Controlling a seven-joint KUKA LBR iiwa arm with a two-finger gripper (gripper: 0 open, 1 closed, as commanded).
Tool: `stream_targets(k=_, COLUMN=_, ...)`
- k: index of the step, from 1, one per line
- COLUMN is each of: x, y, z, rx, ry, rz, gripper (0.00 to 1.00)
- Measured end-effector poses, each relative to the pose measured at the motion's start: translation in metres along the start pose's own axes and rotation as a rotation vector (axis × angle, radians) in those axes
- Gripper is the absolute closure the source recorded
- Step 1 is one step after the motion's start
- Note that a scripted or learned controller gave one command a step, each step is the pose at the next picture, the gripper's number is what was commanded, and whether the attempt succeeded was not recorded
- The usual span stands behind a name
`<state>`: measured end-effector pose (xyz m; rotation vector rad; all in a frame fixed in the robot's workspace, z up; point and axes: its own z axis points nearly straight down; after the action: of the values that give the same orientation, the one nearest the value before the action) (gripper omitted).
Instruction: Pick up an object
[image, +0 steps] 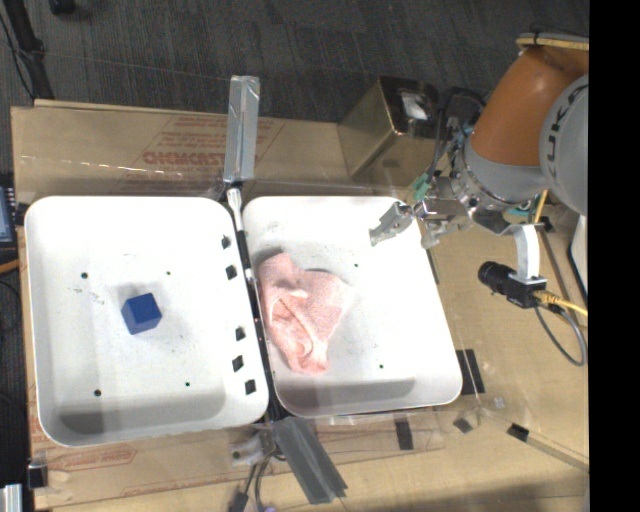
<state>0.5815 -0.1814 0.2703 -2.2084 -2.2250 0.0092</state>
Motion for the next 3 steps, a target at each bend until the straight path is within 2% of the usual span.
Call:
stream_targets(k=1, x=0.036, y=-0.002, z=0.156, rx=0.002, ry=0.001, rz=0.081, gripper=0.00)
stream_targets(k=2, x=0.008, y=0.020, z=0.181, rx=-0.004, ry=0.001, rz=0.046, gripper=0.00)
stream_targets(k=3, x=0.071, y=0.023, z=0.182, rx=0.002, ry=0.001, rz=0.160, gripper=0.00)
